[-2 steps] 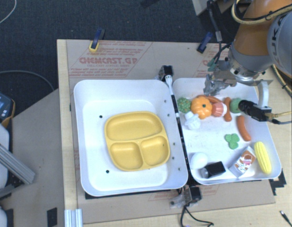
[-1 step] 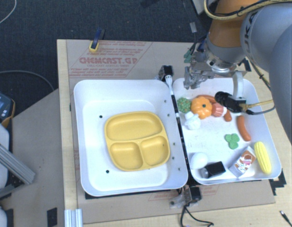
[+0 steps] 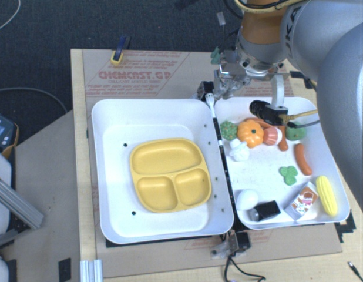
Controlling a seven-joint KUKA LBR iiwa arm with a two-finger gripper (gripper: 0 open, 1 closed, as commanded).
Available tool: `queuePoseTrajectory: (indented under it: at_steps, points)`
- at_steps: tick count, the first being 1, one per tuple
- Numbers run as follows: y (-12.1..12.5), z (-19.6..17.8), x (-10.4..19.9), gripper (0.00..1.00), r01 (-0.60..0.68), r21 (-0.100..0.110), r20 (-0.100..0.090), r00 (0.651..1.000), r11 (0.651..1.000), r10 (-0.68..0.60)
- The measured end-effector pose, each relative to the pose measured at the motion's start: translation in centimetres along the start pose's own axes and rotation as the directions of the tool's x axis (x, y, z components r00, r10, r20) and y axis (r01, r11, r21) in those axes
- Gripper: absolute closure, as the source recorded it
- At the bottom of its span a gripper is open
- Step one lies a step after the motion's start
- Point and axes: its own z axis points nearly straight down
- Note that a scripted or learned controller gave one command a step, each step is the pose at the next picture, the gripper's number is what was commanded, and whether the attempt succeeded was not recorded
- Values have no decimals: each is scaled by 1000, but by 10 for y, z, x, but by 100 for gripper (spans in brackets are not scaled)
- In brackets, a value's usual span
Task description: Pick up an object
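The arm is hanging over the far rim of the right bin (image 3: pixel 340 207), gripper (image 3: pixel 231 81) carrying nothing visible. No object is chosen yet, I judge. The pumpkin (image 3: pixel 250 132) is lying nearest; the next move calls for descending onto it.

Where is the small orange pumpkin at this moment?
The pumpkin lies in the right bin, near its far left corner, between a green broccoli piece and a red-and-white toy.
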Motion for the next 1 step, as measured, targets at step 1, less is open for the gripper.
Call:
queuePoseTrajectory:
  at_steps: [1]
  points:
    - [0,21,2,100,-5,9,1,1000,1000,5]
